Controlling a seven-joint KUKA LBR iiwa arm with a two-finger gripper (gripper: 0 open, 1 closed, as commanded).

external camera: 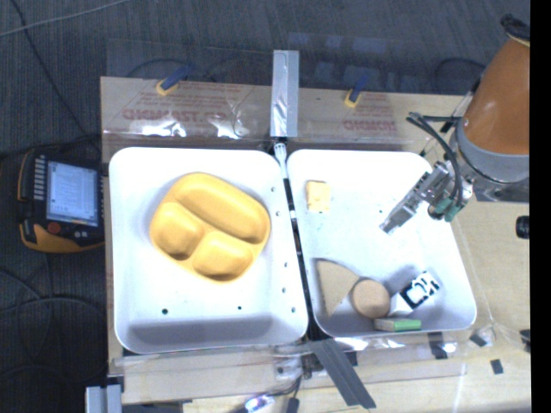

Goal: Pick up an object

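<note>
Fingers (pixel 394 222) over right bin (pixel 448 239) (spread unclear), yellow block (pixel 318 196) well apart

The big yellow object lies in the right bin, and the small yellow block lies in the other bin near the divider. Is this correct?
Not quite. The camera view shows the big yellow object in the left bin, and the small yellow block in the right bin, near the divider.

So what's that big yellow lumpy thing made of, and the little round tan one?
The big yellow three-lobed lump in the left white bin looks like soft foam or rubber: matte skin, rounded puffy bulges. The small round tan disc in the right white bin looks like cork or wood, dull and evenly coloured. Neither can be told for sure.
</note>
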